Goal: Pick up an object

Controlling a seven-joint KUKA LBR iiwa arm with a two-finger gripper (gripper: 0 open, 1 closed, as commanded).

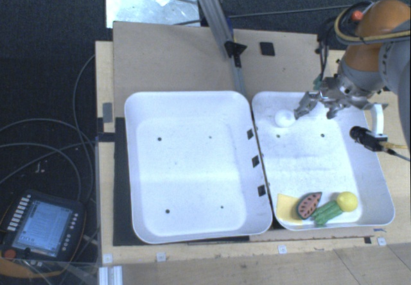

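- The arm (379, 40) reaches in from the right, its orange band above the wrist sitting over the far right corner of the right bin (321, 149).
- The end effector (319, 106) hangs over the far part of the right bin, its two fingers (306, 107) spread apart with nothing between them.
- A small white ball (284, 118) lies on the bin floor near the far left corner of the right bin, just beside the end effector's left-hand finger as the camera sees it; I cannot tell whether they touch.
- At the near edge of the right bin sits a cluster of items: a yellow flat piece (288, 205), a watermelon-slice toy (309, 204) resting on it, a green object (327, 212) just beside that, and a yellow lemon-like ball (347, 201) touching the green object's far end.
- This cluster lies well apart from the end effector.
- The left bin (192, 162) stands just beside the right one, their rims meeting down the middle, where small black clips (255, 162) sit.
- Both bins rest on a tan surface (173, 59).
- A grey pole (212, 1) slants up from the surface behind the bins.
- A handheld control pendant (42, 223) with a lit screen lies on the dark floor at the lower left, with cables (77, 117) looping near it.
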